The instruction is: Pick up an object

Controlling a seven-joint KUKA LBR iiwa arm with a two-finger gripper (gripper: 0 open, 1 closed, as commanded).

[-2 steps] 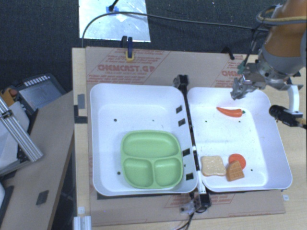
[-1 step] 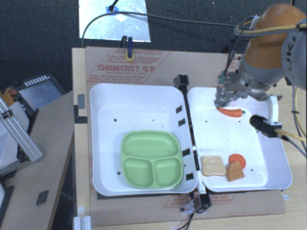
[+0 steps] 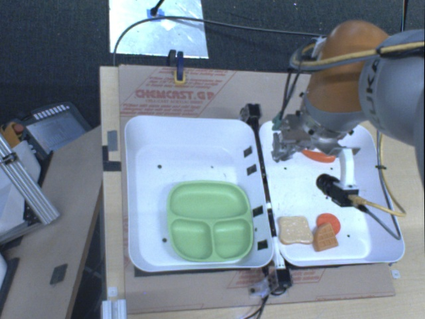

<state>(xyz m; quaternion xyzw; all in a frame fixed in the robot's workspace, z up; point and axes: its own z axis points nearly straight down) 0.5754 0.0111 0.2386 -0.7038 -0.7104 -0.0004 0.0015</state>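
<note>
My gripper point(image 3: 284, 150) hangs low over the back left part of the right bin point(image 3: 378, 241), under the grey and orange wrist. Just to its right an orange-red object point(image 3: 319, 155) lies on the bin floor, partly hidden by the wrist. At the front of the same bin lie a slice of toast point(image 3: 295, 230), a red tomato-like piece point(image 3: 330, 222) and a brown wedge point(image 3: 325, 238). Nothing shows between the fingers.
The left bin point(image 3: 143, 178) holds a green three-compartment plate point(image 3: 210, 220) at its front right. A black divider strip runs between the two bins. Cardboard lies under both bins, and a yellow cable trails over the right bin's right side.
</note>
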